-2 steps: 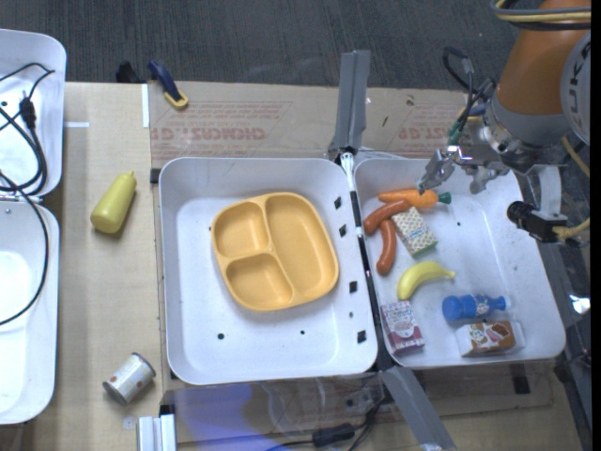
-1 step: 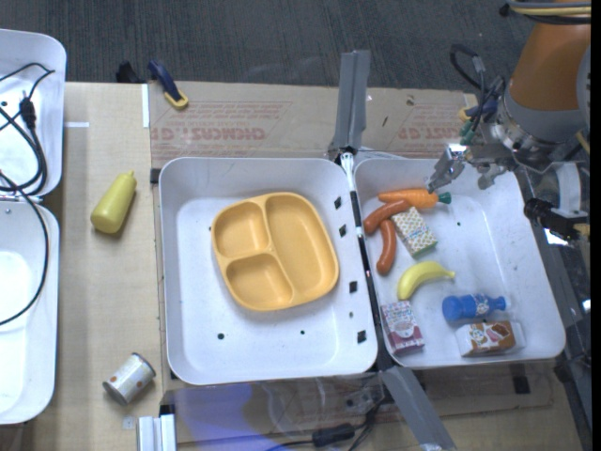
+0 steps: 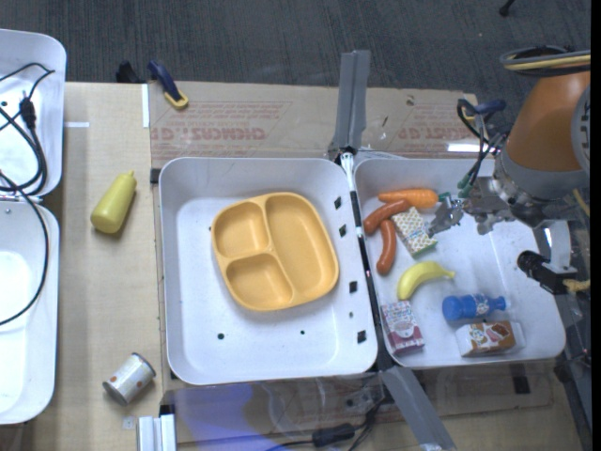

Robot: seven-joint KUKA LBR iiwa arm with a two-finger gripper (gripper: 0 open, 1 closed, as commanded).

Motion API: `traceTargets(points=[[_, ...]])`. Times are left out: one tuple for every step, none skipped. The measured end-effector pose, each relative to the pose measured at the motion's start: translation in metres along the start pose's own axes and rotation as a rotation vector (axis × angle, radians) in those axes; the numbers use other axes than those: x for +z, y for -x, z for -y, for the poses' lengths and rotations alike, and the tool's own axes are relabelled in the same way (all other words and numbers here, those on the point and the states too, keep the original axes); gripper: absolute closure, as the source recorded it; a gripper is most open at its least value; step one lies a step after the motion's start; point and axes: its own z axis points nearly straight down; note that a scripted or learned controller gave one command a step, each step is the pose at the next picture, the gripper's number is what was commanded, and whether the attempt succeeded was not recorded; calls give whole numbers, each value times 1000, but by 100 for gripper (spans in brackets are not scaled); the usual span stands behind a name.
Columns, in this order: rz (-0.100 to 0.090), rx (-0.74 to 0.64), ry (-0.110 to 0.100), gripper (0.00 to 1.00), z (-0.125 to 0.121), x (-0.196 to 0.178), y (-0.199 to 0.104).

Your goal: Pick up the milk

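Plainly boxy milk carton (image 3: 401,325); glossy

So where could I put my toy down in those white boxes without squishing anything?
The left white bin has bare floor all around the yellow divided plate, widest along the near edge. The right white bin is crowded: orange carrot, sausages, yellow banana, blue bottle and cartons. Its freest patch lies between banana, bottle and the metal gripper.

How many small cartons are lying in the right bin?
3: one green-patterned carton beside the sausages, one pink-and-white carton at the front-left corner, one brown carton near the front-right. The arm may hide others.
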Motion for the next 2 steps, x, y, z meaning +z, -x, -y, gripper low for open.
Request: traceTargets(points=[[2, -32, 12, 0, -25, 62, 24], [0, -31, 15, 100, -27, 52, 23]])
